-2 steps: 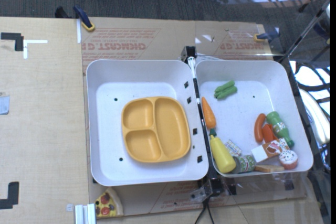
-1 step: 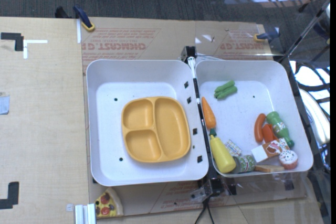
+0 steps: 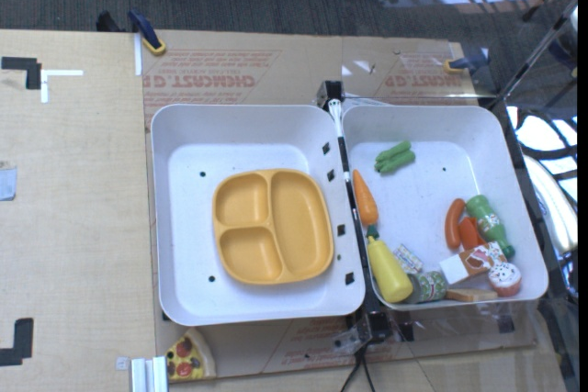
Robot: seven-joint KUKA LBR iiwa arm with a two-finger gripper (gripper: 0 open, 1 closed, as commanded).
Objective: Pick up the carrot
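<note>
The carrot [image 3: 365, 198] lay in the right bin [image 3: 432, 128], against its left wall, just above the yellow bottle [image 3: 388, 274]. The gripper's state I could not tell. The reach seemed not yet begun; the next move called for descending beside that wall.

Both bins are plain white: the left bin [image 3: 175, 225] and the right bin [image 3: 432, 197]. The divided plate [image 3: 273, 226] is a warm mustard yellow all over. The carrot [image 3: 365, 199] is orange with a small green tip. The pea pods [image 3: 395, 157] are bright green. The squeeze bottle [image 3: 388, 273] is yellow, the sausage [image 3: 454, 225] red-orange, and the green bottle [image 3: 487, 221] carries a pale label. A cupcake [image 3: 504, 276] is white with red speckles. The pizza slice [image 3: 186, 358] is yellow dotted red. The bench [image 3: 73, 225] shows pale wood grain, and the cardboard [image 3: 220, 73] is brown with red print.
</note>
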